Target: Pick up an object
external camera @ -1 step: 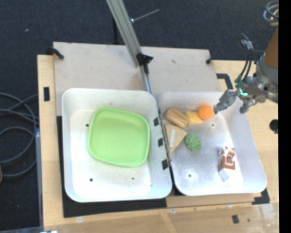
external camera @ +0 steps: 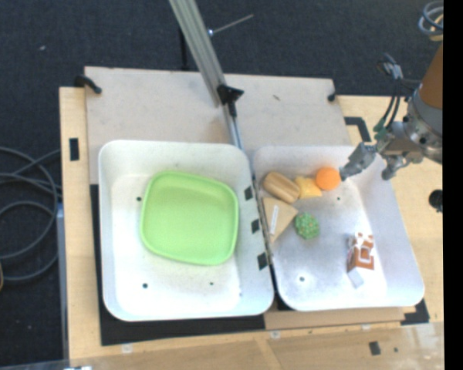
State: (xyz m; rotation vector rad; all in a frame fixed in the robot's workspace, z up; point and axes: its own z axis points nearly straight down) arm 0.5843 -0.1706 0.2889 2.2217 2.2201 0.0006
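Gripper (external camera: 373,164), fingers spread and holding nothing, above the right bin's (external camera: 393,230) far edge, beside the orange ball (external camera: 328,179).

A pale wooden bench (external camera: 77,230) is carrying 2 shallow white bins side by side: the right bin (external camera: 393,245) is lying just below the gripper (external camera: 374,164), the left bin (external camera: 123,284) farther away.

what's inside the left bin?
The left bin holds one green plate, lying flat near the middle. Bare white floor surrounds it. Whatever lies beneath the plate is covered and cannot be seen.
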